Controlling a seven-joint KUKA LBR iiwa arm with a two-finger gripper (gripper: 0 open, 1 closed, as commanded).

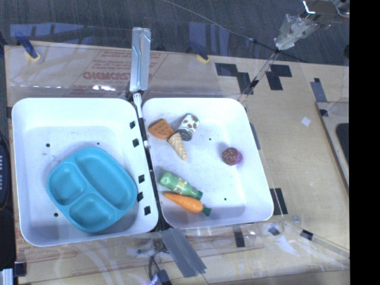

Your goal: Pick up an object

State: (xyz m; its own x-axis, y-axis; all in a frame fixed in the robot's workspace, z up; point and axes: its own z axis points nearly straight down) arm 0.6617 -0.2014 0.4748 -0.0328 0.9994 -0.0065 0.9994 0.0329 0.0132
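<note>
The gripper (292, 34) hangs in the upper right of the frame, above the bench and well clear of both bins; it is small and blurred, so I cannot tell how it is set. The right bin (255, 177) holds a carrot (185, 203) beside a green bottle (179, 186), a cone (178, 145), a small cup (189, 125) and a dark red ball (231, 155). The left bin (29, 129) holds a blue tray (92, 187).
</note>
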